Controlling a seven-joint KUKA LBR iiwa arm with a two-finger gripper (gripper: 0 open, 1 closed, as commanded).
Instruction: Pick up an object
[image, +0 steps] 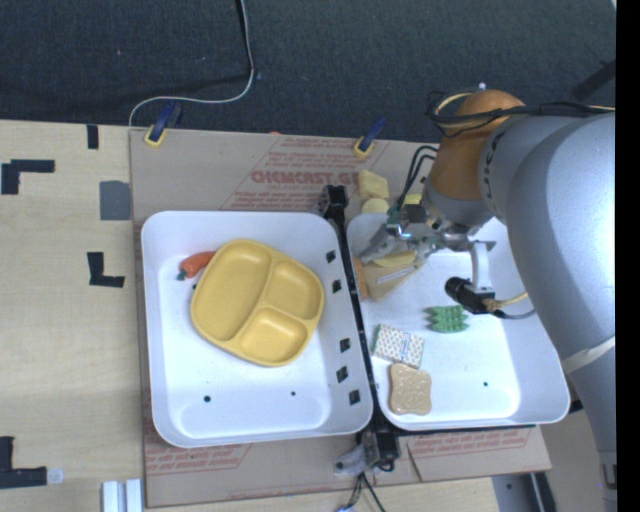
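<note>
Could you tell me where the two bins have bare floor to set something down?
Left bin: free strip along the near wall, below the yellow plate. Right bin: free near-right patch, beyond the toast and green piece. Crowded: its far-left corner under the gripper.

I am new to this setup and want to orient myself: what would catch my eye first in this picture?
First the yellow divided plate, large in the left bin, with an orange carrot-like piece at its upper left edge. Then the grey arm reaching from the right, its gripper low over pale food pieces at the right bin's far end.

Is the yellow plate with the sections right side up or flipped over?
Right side up. The yellow divided plastic plate lies flat in the left white bin, and its three hollow compartments face up, nothing in them.
</note>
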